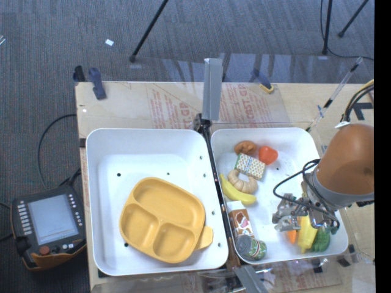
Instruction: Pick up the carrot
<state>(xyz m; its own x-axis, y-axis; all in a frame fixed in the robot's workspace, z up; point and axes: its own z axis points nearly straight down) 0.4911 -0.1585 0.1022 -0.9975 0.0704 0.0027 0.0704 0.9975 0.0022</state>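
Carrot (292, 235) is seen as a small orange piece near the front right corner of the right bin (287, 134), beside a yellow item (307, 231) and a green item (321, 239). The gripper (292, 217) is positioned just above it; its opening cannot be told. Bare floor is left mid-bin.

A broad orange band (348, 157) wraps the grey arm (339, 194). Black cables (287, 185) loop beside its metallic end effector (292, 217).

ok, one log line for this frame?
task: pick carrot | gripper low in right bin, by carrot | grasp: cannot tell | yellow tray in left bin
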